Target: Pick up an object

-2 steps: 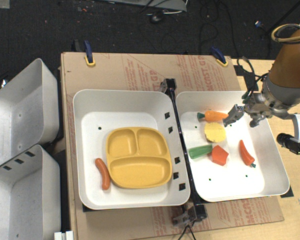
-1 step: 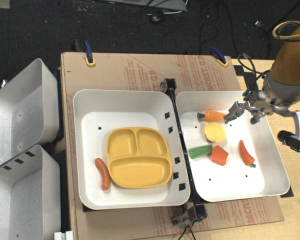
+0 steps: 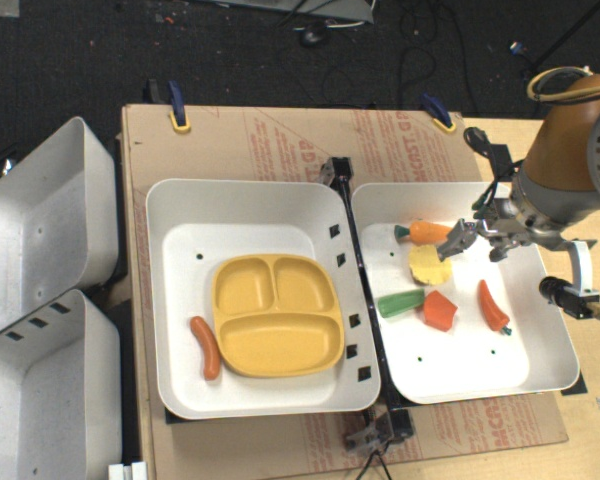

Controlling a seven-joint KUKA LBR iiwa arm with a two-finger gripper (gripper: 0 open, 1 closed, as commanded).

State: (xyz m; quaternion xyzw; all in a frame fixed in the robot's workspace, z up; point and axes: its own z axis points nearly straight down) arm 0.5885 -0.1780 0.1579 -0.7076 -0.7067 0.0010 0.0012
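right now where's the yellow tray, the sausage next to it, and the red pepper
yellow tray [image 3: 278, 315], camera view, middle divider
sausage [image 3: 206, 347], camera view, mid-length
red pepper [image 3: 493, 308], camera view, middle of body

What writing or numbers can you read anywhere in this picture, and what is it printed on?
Faded red lettering, printed repeatedly on the brown cardboard sheet under the two white bins; it appears turned or mirrored and too blurred to read with confidence.
Nothing readable on the yellow divided plastic plate, the toy foods or the grey and orange arm.
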